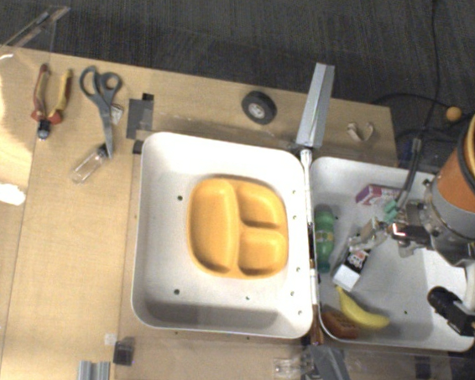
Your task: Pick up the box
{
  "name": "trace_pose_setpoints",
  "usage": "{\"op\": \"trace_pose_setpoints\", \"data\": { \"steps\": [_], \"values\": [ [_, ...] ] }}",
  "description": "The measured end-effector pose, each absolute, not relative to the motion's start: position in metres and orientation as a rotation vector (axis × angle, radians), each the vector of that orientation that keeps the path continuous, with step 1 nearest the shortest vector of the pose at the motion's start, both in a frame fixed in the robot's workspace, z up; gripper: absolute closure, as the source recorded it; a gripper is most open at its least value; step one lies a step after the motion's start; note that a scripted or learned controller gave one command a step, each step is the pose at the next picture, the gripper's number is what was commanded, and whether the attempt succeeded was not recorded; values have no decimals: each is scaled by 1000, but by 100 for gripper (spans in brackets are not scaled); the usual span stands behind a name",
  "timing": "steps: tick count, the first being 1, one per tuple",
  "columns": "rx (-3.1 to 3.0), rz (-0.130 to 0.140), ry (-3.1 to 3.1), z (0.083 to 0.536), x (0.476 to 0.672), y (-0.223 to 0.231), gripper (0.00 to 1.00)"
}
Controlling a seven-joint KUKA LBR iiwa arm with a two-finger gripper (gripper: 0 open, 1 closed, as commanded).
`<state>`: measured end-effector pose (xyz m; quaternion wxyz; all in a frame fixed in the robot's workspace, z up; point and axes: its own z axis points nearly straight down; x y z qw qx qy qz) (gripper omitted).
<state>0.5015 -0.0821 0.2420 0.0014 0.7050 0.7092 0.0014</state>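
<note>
Landmark: right bin [340,177], white, on the desk [60,276].
Box [353,264]: small, dark with a white end, near the bin's middle, just right of the green bottle [324,234]; its printing is too small to read.
Hand [378,231]: over the bin's middle, just above the box; fingers too cluttered to tell apart or together.
Banana [362,312]: at the bin's front edge, below the box.
Packet [374,193]: white and purple, toward the bin's back; writing unreadable.
Yellow tray [238,225]: in the bin to the left.
Scissors [103,99]: on the desk, far left.
</note>
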Motion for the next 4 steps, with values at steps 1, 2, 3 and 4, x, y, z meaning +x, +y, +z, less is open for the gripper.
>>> {"op": "trace_pose_setpoints", "data": {
  "steps": [1, 2, 3, 4],
  "values": [
    [2225, 7, 2210, 304, 572, -107, 0],
    [2232, 2, 2206, 230, 632, -146, 0],
    [2252, 8, 2179, 127, 671, -172, 0],
    [2089, 4, 2341, 86, 670, -178, 0]
  ]
}}
